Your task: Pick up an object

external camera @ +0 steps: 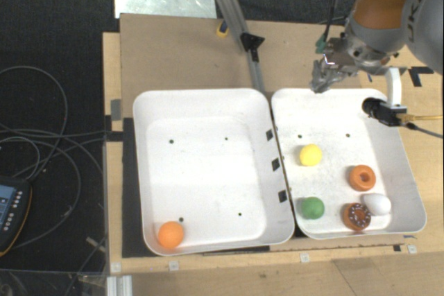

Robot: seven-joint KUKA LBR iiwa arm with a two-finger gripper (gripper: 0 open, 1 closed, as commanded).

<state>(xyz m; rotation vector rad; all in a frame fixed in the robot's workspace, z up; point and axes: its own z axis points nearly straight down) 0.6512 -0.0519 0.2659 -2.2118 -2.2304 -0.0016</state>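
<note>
Yellow ball (310,154) sits mid right bin (395,149); claw (322,82) hovers at 12 o'clock above bin's far rim, grip state unreadable, nothing visibly held.

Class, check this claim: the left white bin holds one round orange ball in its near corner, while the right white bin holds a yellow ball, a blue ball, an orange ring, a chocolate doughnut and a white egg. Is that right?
One detail is wrong. In the camera view, the ball beside the chocolate doughnut in the right white bin is a round green ball, not blue. The rest stands.
</note>
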